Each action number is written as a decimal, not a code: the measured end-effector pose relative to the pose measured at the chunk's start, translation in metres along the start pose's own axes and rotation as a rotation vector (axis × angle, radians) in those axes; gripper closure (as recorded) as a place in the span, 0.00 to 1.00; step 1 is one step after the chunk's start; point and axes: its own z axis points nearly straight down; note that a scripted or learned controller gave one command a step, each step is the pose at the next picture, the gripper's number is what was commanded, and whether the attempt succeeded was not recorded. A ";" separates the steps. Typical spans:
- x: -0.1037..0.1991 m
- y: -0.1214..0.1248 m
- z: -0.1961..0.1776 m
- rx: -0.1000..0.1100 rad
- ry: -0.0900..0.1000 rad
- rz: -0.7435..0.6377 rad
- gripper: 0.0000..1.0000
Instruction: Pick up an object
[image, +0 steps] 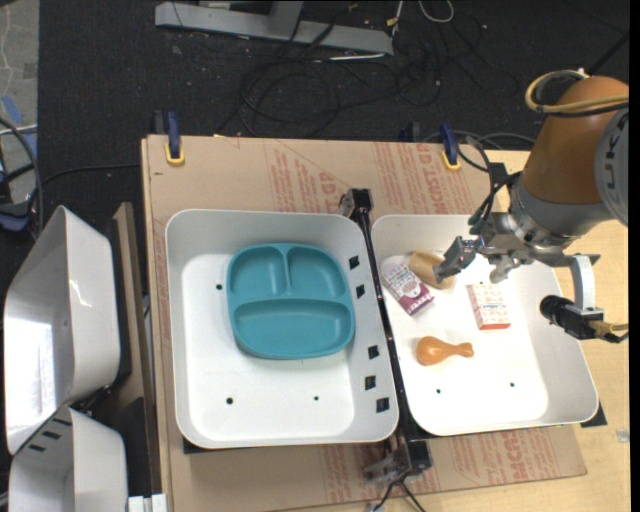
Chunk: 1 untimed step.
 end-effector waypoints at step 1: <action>0.000 0.003 -0.007 -0.012 -0.002 -0.002 0.00</action>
